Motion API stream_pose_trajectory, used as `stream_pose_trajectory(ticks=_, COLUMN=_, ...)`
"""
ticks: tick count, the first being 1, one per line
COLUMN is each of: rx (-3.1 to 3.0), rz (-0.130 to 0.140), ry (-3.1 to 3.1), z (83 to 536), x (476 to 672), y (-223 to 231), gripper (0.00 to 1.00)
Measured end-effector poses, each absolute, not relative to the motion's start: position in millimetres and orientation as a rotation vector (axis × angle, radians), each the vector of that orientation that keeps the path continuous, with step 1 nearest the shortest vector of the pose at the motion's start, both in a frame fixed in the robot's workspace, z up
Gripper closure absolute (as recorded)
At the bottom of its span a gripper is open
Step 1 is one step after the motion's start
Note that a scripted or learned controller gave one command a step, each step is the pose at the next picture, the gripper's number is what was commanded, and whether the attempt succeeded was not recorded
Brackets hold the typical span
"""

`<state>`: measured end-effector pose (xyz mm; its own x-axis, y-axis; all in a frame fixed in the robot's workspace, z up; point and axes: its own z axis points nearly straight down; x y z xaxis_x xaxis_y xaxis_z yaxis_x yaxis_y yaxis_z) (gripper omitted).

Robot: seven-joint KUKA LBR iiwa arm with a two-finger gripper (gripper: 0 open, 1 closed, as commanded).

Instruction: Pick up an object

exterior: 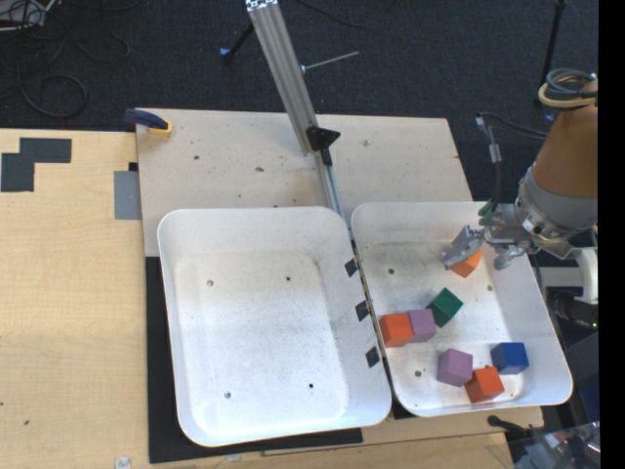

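1. Your gripper (467, 252) sits over the upper right part of the right bin (415, 218), reaching in from the right edge, with the grey wrist and orange band behind it.
2. An orange block (468, 263) shows just under the grey fingers (456, 252), touching them or nearly so. You cannot tell from this slant whether the fingers are closed on it or merely above it, nor how wide they stand.
3. Just below and left of that block lies a green cube (445, 306), tilted on a corner.
4. Further left, near the bin's inner wall, an orange-red cube (395, 329) touches a light purple cube (423, 324).
5. Near the bin's lower edge you have a second purple cube (454, 367), an orange cube (484, 385) just beside it, and a blue cube (510, 358) up and to the right.
6. The left bin (195, 233) lies alongside, separated by black clips (361, 310) along the shared rims.
7. A slanted aluminium rail (286, 76) rises from the bench behind both bins.
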<state>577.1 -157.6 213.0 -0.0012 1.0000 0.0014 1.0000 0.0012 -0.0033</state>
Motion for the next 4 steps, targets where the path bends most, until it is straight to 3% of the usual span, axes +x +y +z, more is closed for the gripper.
stream_pose_trajectory(ticks=1, rx=-2.22, rz=0.002, ry=-2.219, z=213.1, x=577.0, y=-158.1, gripper=0.0)
stream_pose_trajectory(ticks=3, rx=-2.217, rz=0.008, ry=-2.215, z=96.1, x=570.4, y=-149.9, gripper=0.0)
stream_pose_trajectory(ticks=4, rx=-2.226, rz=0.004, ry=-2.21, z=109.1, x=571.2, y=-152.0, gripper=1.0)
